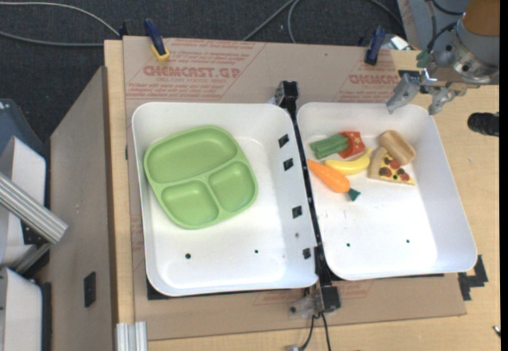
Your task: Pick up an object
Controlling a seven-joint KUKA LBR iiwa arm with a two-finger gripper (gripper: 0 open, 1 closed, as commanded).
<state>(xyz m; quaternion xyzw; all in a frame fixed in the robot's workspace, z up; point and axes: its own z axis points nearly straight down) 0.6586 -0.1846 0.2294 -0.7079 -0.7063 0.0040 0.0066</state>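
Gripper up at far right corner of right bin, fingers spread apart, nothing between them. Hangs over bin rim, not over any item yet.

Targets all in right bin, bunched in far half: carrot nearest the divider, banana just behind it, touching; red/green piece behind banana; pizza slice to the right; bread roll just behind pizza, touching or overlapping it, can't tell which. Left bin has green tray, 3 compartments, nothing in them.

Step in hand, prob.: approach and pick a target. Advice for doing it well:

- Go for an item w/ free sides. Roll looks best: closest to gripper, raised, rounded, bare bin floor on its right. Carrot also ok: long, thin, near side clear.
- Avoid banana and red/green piece: hemmed in by neighbours, fingers likely to land on two things at once.
- Pizza prob. too flat for a side pinch; fingertips may skid on bin floor.
- Turn wrist so fingers straddle the short axis of the item, not its length.
- Centre over item before descent; keep fingers wide till low.
- Mind far bin wall and rim near roll; come in from above, not at a slant.
- Close slowly, lift straight up, check item sits between fingers before moving off.
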